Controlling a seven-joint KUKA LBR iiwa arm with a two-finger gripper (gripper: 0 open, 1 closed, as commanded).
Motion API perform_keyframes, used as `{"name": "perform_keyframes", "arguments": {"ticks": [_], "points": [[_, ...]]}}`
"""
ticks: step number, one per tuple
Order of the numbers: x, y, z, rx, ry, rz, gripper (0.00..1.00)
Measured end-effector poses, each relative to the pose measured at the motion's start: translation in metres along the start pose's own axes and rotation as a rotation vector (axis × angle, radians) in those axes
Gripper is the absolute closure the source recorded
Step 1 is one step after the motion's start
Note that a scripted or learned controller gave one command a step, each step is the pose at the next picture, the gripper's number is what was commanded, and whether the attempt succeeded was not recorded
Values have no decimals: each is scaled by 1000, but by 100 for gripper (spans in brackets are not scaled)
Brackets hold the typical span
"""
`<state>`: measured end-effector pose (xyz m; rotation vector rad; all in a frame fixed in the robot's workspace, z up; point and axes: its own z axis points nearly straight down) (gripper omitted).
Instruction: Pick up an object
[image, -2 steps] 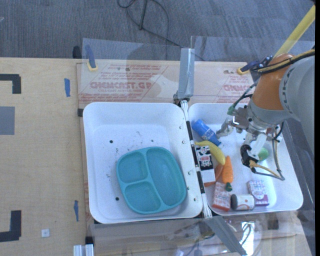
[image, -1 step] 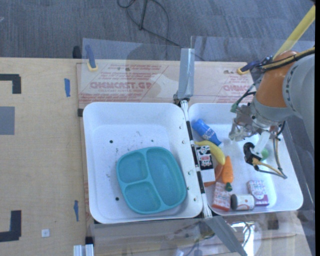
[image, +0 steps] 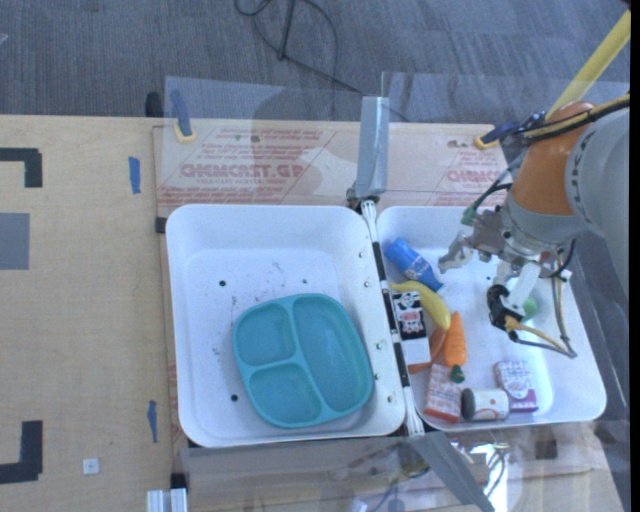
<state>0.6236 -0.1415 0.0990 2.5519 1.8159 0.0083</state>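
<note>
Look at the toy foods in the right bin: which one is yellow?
The banana. It lies near the bin's left wall, curved and yellow, between the blue bottle above it and the orange carrot below.

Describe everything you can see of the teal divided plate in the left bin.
The teal divided plastic plate is a rounded rectangle with a raised rim and three compartments: one long one on the right side, two smaller ones stacked on the left. It looks smooth and matte, with nothing in it. It lies flat, right side up, turned slightly, on the floor of the left shallow white bin, toward the near right corner, its edge close to the bin's wall there. Nothing else touches it.
</note>
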Motion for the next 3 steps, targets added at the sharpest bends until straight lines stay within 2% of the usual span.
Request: {"name": "perform_keyframes", "arguments": {"ticks": [1,2,3], "points": [[-2,1,-10,-3,1,6,100],[-2,1,-10,-3,1,6,0],[-57,-10,-146,9,0,143,0]]}}
